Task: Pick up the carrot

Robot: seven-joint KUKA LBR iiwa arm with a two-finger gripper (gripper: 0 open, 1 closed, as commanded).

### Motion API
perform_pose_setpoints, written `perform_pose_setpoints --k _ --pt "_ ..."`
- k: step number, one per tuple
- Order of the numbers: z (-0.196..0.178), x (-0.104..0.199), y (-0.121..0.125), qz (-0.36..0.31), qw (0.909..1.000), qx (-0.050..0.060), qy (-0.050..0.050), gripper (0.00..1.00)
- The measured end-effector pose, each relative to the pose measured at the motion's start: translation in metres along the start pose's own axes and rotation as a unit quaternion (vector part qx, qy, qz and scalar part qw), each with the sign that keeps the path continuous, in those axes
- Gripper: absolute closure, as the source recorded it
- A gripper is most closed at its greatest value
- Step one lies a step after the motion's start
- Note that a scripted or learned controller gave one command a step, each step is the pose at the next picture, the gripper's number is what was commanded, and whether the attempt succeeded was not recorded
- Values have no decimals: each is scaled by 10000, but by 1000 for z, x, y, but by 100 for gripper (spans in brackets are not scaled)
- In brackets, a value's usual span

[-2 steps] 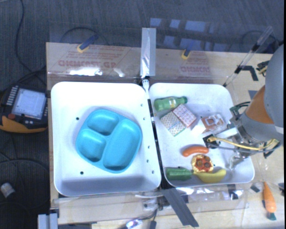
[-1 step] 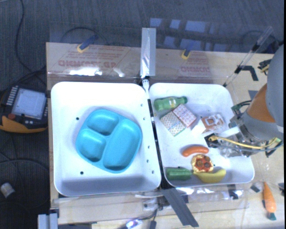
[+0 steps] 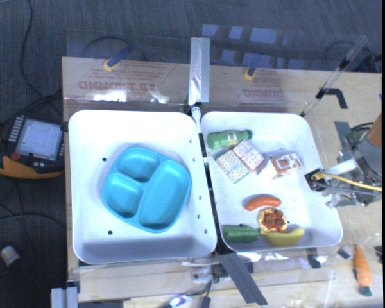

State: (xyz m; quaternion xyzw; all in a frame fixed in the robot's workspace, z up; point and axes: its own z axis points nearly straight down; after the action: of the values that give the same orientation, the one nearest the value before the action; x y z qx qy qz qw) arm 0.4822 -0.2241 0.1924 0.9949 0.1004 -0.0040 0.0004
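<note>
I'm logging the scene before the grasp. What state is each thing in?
Plate: right way up.
Bottle: on its side.
Patterned boxes: closed, touching.
Small box: closed.
Sausage: lying loose.
Pizza: flat, touching banana.
Banana: whole, unpeeled.
Cucumber: lying whole.
Carrot: lying outside the bins, not held.
Hand: at right bin rim, carrying nothing visible.

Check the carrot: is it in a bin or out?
Out. The carrot lies on the bench past the right bin's lower right corner, outside its rim.
</note>
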Motion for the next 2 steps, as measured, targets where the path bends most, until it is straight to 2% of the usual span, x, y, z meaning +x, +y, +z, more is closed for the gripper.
perform_pose_setpoints --k 1,2 --pt "103 7 -3 -26 10000 31 74 100" --pt "8 0 0 -55 10000 0 0 100"
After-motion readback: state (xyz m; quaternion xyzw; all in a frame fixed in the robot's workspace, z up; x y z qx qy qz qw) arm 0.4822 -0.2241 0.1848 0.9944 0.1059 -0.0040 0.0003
